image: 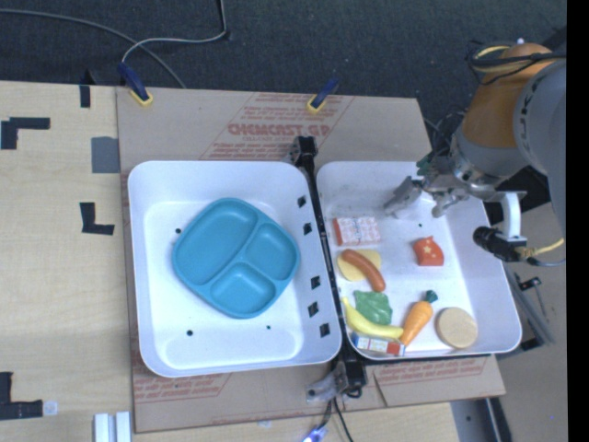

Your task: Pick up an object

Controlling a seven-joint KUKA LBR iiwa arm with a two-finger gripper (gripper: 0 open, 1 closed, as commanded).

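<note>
Hand [424, 198] hangs over the upper part of the right bin [492, 274], fingers spread apart, nothing between them. The two grey fingertips point down and to the left, one toward the bin's bare floor, the other a little nearer the arm.

Nearest item: small red piece [428, 251], just below the hand, lying alone on bare white floor. Looks like a toy pepper or tomato, probably hollow plastic: light, stiff, smooth, liable to skid if pinched off-centre. Best taken across its middle, fingers either side; there is free floor all round it, so it seems the easiest target.

Further left: pink-and-white block [355, 231], flat-faced, near the wall between the bins. Flat sides should give a firm hold, but the wall crowds one side.

Below that: sausage [362, 267], green piece [372, 304], banana [370, 321], carrot [416, 319], all close together or touching. The rounded, slick shapes would likely roll; a grip here risks catching two at once.

Tan round disc [456, 327] at the lower right corner: low and flat, hard to get fingers under.

Left bin [147, 274] holds a blue divided plate [236, 257], well apart from the hand. Both bins rest on cardboard [276, 127] on the worktop.
</note>
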